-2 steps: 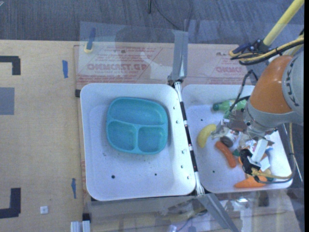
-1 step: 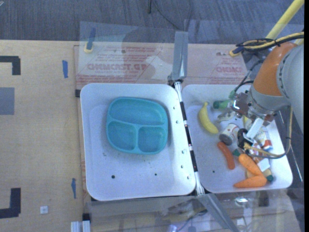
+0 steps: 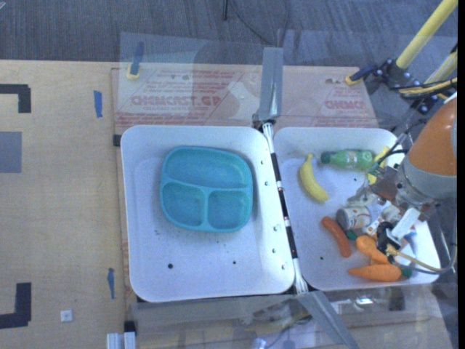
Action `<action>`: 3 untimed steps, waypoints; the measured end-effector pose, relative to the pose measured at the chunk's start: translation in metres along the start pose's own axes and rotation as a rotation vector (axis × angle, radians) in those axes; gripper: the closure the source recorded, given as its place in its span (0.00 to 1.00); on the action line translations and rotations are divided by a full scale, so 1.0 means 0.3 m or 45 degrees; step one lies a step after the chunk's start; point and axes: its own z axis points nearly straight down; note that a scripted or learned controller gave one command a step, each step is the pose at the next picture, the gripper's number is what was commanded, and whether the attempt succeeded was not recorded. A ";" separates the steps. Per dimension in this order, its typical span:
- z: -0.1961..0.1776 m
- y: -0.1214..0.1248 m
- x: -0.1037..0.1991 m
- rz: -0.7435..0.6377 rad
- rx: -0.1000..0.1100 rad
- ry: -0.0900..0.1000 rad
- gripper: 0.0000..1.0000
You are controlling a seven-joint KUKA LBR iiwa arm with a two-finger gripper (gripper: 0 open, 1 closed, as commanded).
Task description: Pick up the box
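In the camera view the right bin (image 3: pixel 317 262) holds a banana (image 3: pixel 314 181), a green bottle (image 3: pixel 347 158), carrots (image 3: pixel 375 272) and a small pale printed box (image 3: pixel 353 216), as best I can judge it; the claw (image 3: pixel 377 211) hangs just beside the box, on its right; whether the claw is open or closed, I cannot tell; nothing shows in its hold. To do this well, centre it over the box, clear of the nearby orange sausage-like piece (image 3: pixel 337 236), then descend squarely; the left bin (image 3: pixel 145 238) carries a teal divided plate (image 3: pixel 207 189).
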 end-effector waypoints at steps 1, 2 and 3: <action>-0.029 0.004 -0.014 0.004 -0.007 -0.012 1.00; -0.279 0.115 0.135 0.242 -0.009 -0.026 1.00; -0.311 0.114 0.142 0.236 -0.008 -0.029 1.00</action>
